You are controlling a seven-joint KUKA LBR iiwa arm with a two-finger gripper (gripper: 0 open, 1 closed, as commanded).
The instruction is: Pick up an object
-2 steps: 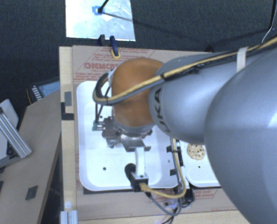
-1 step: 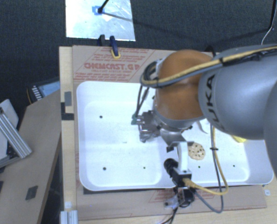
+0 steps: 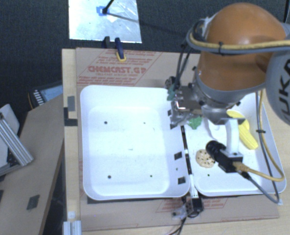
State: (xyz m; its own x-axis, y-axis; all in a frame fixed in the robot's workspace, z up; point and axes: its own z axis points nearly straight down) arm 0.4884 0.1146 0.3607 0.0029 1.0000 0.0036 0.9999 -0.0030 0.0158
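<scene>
The end effector (image 3: 182, 109) is seen at the left edge of the right bin (image 3: 215, 182), whether open or closed cannot be told, a green object (image 3: 195, 123) is found just beside it, and a round biscuit (image 3: 204, 158) and a yellow banana (image 3: 246, 132) are seen nearby in that bin.

Arm (image 3: 242, 48) low — claw (image 3: 183, 111) downward
</scene>
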